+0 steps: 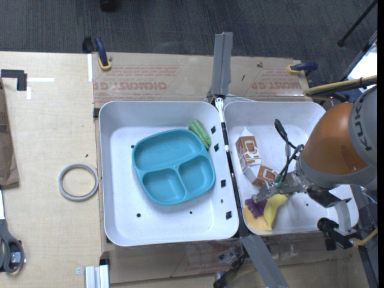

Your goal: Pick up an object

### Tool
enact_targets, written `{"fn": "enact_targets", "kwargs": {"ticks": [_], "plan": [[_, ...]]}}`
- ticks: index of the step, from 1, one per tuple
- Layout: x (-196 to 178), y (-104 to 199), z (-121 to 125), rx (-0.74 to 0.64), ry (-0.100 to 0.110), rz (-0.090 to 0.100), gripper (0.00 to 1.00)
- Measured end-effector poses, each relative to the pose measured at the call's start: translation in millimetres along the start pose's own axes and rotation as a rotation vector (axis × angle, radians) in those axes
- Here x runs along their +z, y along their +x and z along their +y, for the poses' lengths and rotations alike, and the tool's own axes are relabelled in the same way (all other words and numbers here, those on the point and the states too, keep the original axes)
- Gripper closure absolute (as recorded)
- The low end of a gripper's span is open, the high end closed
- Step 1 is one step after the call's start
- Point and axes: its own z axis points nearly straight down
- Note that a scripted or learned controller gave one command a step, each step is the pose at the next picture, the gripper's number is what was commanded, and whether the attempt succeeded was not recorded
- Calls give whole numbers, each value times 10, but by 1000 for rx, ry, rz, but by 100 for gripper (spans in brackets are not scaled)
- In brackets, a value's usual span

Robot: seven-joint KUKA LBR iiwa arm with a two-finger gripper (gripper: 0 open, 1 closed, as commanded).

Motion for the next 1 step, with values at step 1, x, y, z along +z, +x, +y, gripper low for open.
{"fn": "enact_targets", "kwargs": {"ticks": [1], "plan": [[0,0,0,0,0,0,0]]}}
